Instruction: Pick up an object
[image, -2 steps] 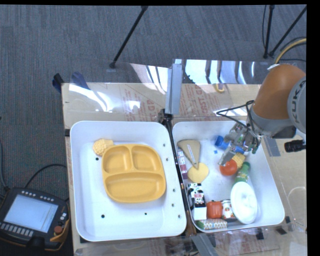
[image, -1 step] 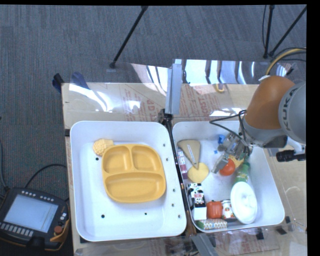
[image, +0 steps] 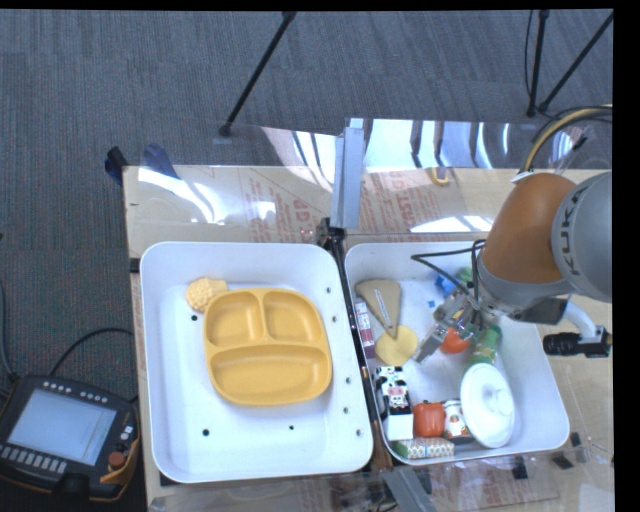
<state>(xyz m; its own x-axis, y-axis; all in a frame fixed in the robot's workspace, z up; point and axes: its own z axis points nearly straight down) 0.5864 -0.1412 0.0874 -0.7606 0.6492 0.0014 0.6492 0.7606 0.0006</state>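
Down in the right bin (image: 555, 405), the end effector (image: 452, 333) sits low among the clutter, its metal fingers (image: 440, 338) spread a little around a small red-orange object (image: 455, 341) that shows between them; whether the fingers actually press on it cannot be told from this angle. A green item (image: 487, 345) lies just beside the red one, partly under the wrist. The grey arm with its orange band (image: 522, 232) comes in from the right and covers the bin's upper right corner.

Near the end effector, toward the bin's middle, a pale yellow round piece (image: 396, 347) rests touching a tan wedge-shaped item (image: 380, 297). A white lidded bowl (image: 487, 403) stands just below the end effector. Along the bin's lower edge lie a red block (image: 429, 419), a black-and-white cow-patterned box (image: 393, 388) and a flat printed packet (image: 430, 450). A narrow printed stick (image: 364, 321) lies against the bin's left wall.

The left bin (image: 170, 430) holds a yellow divided plate (image: 267, 346) near its middle, with a small yellow textured lump (image: 205, 292) touching the plate's upper left corner.

Both bins sit side by side on the counter (image: 230, 205), which is covered with glossy sheeting. A teach pendant (image: 68, 432) lies on the grey carpet at lower left.
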